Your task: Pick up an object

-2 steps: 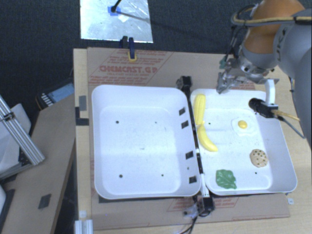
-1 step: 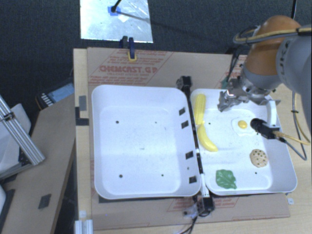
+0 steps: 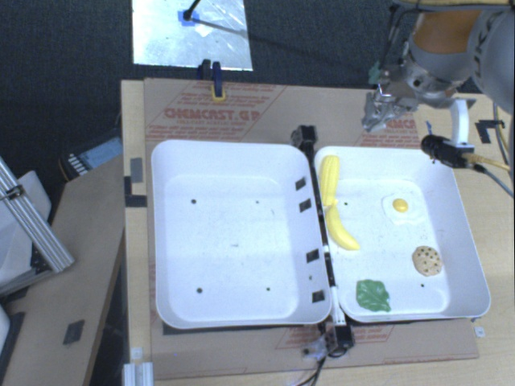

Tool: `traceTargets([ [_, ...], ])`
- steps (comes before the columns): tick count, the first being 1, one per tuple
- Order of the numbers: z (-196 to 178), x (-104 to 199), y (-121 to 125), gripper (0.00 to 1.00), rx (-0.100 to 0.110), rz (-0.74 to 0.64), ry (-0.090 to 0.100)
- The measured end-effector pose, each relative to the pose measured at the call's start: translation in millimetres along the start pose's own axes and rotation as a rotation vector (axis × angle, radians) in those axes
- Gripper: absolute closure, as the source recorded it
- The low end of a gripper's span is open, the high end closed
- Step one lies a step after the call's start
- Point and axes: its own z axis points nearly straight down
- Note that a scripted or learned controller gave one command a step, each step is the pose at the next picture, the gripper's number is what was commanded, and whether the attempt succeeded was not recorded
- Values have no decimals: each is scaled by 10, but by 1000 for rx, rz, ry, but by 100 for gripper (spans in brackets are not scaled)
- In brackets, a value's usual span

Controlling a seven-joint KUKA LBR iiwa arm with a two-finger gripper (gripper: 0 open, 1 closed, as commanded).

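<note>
Yellow banana (image 3: 335, 203) lies well below the jaws.

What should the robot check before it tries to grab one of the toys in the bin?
1. Toys are in the right bin: ok. Banana, fried egg, cookie and green leaf all lie there.
2. Toys lie apart from each other: ok.
3. Banana has room around it: not ok, it lies against the bin's left wall.
4. End effector is above a toy: not ok, it hangs past the bin's far edge.
5. End effector is open: cannot tell.
</note>
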Motion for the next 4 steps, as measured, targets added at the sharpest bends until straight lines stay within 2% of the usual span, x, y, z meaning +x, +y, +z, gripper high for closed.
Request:
traceTargets([
  [1, 989, -91, -670, 100, 28, 9, 2],
  [2, -177, 189, -135, 100, -1, 0, 0],
  [3, 1116, 115, -605, 100, 29, 9, 2],
  [4, -724, 531, -1, 100, -8, -1, 1],
])
